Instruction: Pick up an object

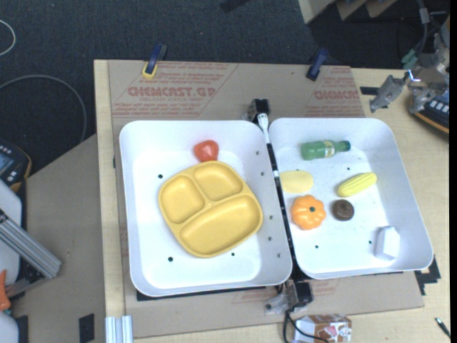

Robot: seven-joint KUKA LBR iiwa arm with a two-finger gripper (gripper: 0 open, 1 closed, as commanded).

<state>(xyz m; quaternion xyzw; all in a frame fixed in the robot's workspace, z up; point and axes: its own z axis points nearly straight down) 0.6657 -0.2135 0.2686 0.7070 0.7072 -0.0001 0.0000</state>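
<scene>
Camera view: slanted look down on a bench.
Surface: brown cardboard sheet (pixel 214 84) printed with red lettering, held at its far edge by a yellow clamp (pixel 151 64) and a blue clamp (pixel 316 64).
Room: dark carpet beyond the far edge, cables at far left.
Left bin (pixel 136 191): holds a yellow divided plate (pixel 209 207) turned at a slant, with a small red object (pixel 206 150) just beyond its far rim.
Right bin (pixel 403 184): holds the loose objects.
Green bottle (pixel 323 148): lying flat at the far side, long axis left to right, cap end pointing right.
Pale yellow piece (pixel 296 181): near the left wall.
Corn cob (pixel 356 184): long axis tilted, right end farther.
Orange pumpkin (pixel 308 212): just left of a brown round piece (pixel 343 210).
White block (pixel 388 243): near right corner.
Gripper (pixel 410 77): at far right, above the bench beyond the right bin, apart from every object; finger state cannot be told.
</scene>
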